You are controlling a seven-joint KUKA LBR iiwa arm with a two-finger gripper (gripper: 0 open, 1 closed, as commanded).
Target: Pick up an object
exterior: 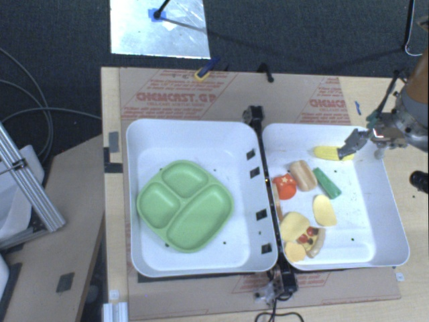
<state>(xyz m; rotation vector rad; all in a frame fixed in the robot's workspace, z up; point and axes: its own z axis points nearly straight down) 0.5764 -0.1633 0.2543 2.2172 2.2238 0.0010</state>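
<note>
Reaching in from the right, the gripper (350,146) sits low over the yellow banana-like piece (327,153) at the back of the right bin (389,206). Whether it pinches anything, I cannot tell. Nothing looks lifted yet; the pick remains undone.

Dark carpet floor (53,39), shiny metal sheet (159,19), aluminium frame (23,180).

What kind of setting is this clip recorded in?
Likely a robotics lab grasping bench: two white bins side by side on a board, toy food such as a banana and a green divided plate, loose cables on dark carpet, and a gripper reaching in.
</note>
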